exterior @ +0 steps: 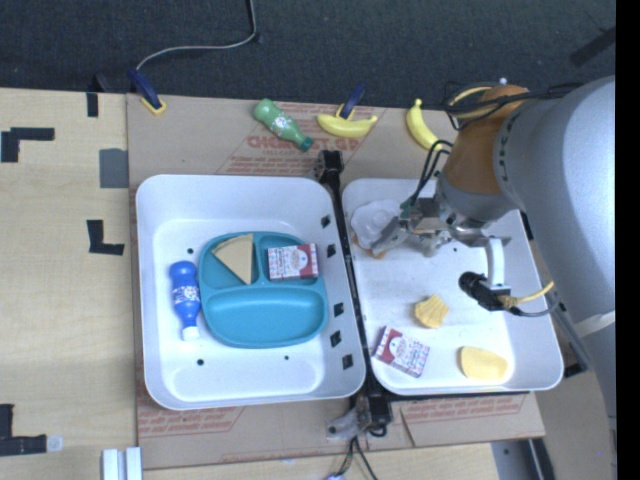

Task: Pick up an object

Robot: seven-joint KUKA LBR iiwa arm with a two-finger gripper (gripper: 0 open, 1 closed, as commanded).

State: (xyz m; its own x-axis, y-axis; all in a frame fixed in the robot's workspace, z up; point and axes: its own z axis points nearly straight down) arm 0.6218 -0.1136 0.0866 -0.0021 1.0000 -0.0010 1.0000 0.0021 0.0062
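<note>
Right bin (pixel 520 363), far half: occupied by the arm (pixel 560 168) and gripper (pixel 385 240), with a crumpled clear wrapper (pixel 370 220) at the far-left corner. Centre floor: open white strip. Near half: small yellow piece (pixel 431 312), red-and-white packet (pixel 402 352) and yellow wedge (pixel 483 363), set apart with gaps between.

Left bin (pixel 160 368): blue tray (pixel 265 313) fills the middle; blue bottle (pixel 184 298) just left of it. Near strip and far strip lie bare.
</note>
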